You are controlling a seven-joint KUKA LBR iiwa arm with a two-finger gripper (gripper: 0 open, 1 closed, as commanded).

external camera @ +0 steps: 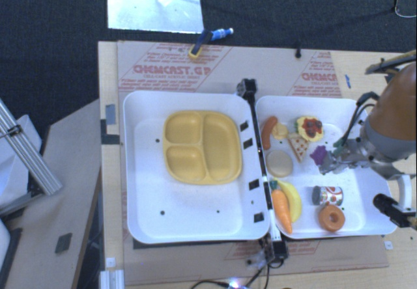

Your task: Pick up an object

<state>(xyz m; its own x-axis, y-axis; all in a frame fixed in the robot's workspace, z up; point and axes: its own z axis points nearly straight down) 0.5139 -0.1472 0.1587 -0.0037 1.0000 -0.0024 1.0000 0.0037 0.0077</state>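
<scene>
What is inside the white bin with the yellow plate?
The left bin holds one yellow divided plate with nothing visible in its three compartments. Whatever lies beneath the plate is covered.

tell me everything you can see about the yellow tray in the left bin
The yellow tray is a rounded-corner rectangle of pale yellow, seemingly plastic, split by raised ridges into three compartments: one long section on its right side, two smaller ones on the left. It lies flat, open side up and slightly rotated, on the floor of the left bin, toward its upper middle. All three compartments look bare. It touches nothing but the bin floor, and sits apart from the bin walls.
</scene>
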